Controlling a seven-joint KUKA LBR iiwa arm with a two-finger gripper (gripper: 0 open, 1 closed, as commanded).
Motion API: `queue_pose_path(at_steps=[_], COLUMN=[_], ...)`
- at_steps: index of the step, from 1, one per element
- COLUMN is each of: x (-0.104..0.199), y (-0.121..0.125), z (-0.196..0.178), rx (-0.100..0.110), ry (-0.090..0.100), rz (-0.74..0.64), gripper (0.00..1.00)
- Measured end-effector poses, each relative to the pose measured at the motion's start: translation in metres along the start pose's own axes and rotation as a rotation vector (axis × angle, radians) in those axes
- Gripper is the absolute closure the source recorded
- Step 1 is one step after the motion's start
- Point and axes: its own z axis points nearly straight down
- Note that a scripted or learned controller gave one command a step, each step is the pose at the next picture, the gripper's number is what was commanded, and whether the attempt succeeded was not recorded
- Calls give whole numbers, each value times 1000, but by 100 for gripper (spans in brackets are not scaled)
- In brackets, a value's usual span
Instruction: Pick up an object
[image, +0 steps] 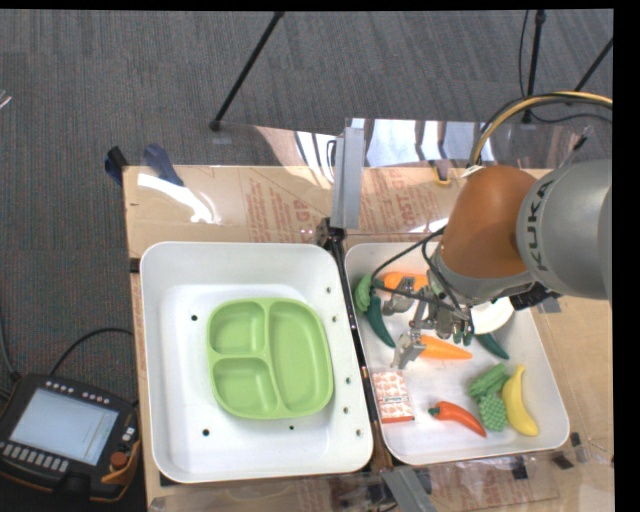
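My gripper hangs low over the right bin, near its left middle, and stands open. One finger is beside an orange piece. The other finger touches or nearly touches the left end of an orange carrot. Nothing shows between the fingers. A dark green pepper lies just left of the gripper. Toward the front of the bin lie a red chili, a yellow banana, a green knobbly piece and a small printed packet.
The left bin holds a green divided plate. A white round thing and a dark green piece lie partly under the wrist. A tablet sits on the floor at the lower left.
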Motion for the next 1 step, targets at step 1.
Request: queue_pose_path(at_steps=[1], x=[55], y=[-79], z=[0], rx=[4], ry=[1], rz=[26], gripper=[0])
